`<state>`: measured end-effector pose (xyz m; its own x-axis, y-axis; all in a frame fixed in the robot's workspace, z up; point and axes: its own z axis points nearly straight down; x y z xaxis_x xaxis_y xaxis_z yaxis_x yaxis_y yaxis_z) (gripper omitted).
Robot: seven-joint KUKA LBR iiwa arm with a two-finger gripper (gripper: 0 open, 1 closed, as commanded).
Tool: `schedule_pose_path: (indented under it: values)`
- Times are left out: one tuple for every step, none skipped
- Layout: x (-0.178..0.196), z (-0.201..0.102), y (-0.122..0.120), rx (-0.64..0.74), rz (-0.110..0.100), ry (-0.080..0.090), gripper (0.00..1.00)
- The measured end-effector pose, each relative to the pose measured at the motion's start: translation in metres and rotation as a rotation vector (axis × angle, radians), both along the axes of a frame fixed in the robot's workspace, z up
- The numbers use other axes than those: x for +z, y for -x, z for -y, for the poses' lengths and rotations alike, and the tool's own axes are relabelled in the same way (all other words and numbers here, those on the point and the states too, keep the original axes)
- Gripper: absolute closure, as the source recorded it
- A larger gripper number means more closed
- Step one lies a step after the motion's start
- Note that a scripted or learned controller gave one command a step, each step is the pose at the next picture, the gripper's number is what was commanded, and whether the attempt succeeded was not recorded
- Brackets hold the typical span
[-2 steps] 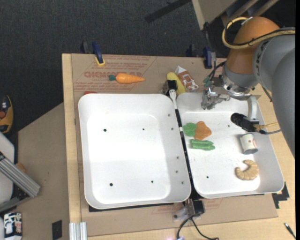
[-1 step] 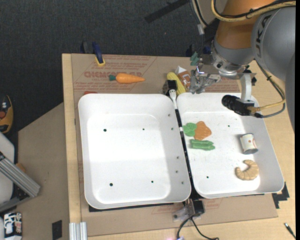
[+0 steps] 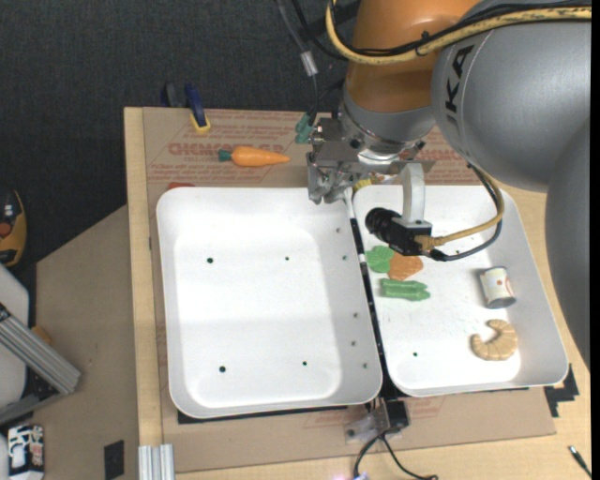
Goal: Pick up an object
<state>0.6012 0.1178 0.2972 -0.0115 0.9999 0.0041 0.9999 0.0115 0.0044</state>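
Overhead, grey arm with orange band (image 3: 412,28) fills top right, reaching over bins. Left shallow white bin (image 3: 187,375) beside right shallow white bin (image 3: 450,375), rims touching. Two-finger gripper (image 3: 330,183) at far rim near seam between bins; cannot tell whether open or shut. Right bin: tan croissant-shaped toy (image 3: 494,341) near front; green pod-shaped toy (image 3: 405,291) near seam; small white cylinder (image 3: 495,286) right of pod. Orange toy carrot (image 3: 255,157) on bench behind left bin.

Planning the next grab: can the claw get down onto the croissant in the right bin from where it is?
Probably yes. The croissant lies alone near the right bin's front corner, apart from the small can and the green pieces. Nothing lies over it, though the bin wall is close.
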Motion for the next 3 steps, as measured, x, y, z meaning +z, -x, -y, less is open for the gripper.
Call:
schedule_pose_path:
  values:
    - [0.037, -0.066, 0.050, -0.006, -0.001, 0.002, 1.00]
    - [0.057, -0.075, 0.090, -0.008, -0.007, 0.003, 1.00]
    - [0.065, -0.009, 0.123, -0.018, -0.007, 0.005, 1.00]
